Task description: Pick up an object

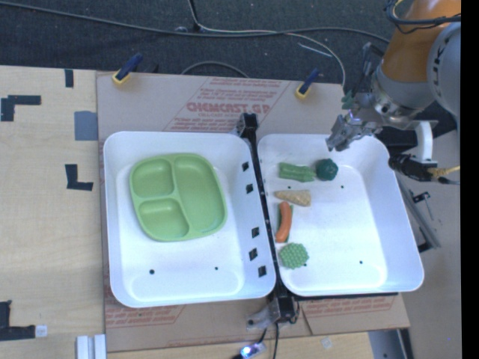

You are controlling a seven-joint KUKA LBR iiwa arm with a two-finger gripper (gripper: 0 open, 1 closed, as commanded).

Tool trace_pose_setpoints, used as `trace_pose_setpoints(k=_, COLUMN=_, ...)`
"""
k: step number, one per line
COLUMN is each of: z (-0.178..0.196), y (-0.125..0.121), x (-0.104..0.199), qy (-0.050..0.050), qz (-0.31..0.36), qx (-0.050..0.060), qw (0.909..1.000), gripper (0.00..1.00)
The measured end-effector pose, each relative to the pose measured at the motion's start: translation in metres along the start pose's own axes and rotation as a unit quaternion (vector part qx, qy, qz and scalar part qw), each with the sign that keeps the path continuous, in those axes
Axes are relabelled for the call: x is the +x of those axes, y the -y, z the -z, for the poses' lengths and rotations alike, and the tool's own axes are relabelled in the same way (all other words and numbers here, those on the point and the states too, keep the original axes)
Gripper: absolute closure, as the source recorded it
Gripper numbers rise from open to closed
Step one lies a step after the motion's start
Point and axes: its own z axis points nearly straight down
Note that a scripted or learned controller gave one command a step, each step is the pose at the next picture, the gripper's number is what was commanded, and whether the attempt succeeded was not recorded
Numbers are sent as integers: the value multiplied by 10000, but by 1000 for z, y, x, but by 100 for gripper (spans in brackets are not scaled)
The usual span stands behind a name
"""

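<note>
— What sits nearest the camera?

— The front rim of the right bin, and just inside it, by the divider, a round bumpy green toy. Above that lies an orange carrot, tilted a little, then a pale tan corn-like piece lying crosswise.

— And the left bin?

— It holds a light green divided plate with three compartments, lying flat toward the far side of the bin.

— Farther back on the right?

— A green vegetable-shaped toy lies just beside a dark green round one; the two look to be touching. All five toys rest on the bin floor, none lifted.

— Where is the gripper?

— Over the far edge of the right bin, above and slightly right of the dark round toy, clear of it. Nothing is between its tips; whether they are spread or pressed together I cannot tell.
</note>
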Motion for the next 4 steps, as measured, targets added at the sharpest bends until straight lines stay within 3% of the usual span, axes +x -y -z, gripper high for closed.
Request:
trace_pose_setpoints(k=3, z=2, y=17, x=167, qy=0, qz=0, qx=4, qw=10000, gripper=100)
trace_pose_setpoints(k=4, z=1, y=10, x=229, qy=-2, qz=9, qx=-2, qw=10000, gripper=100)
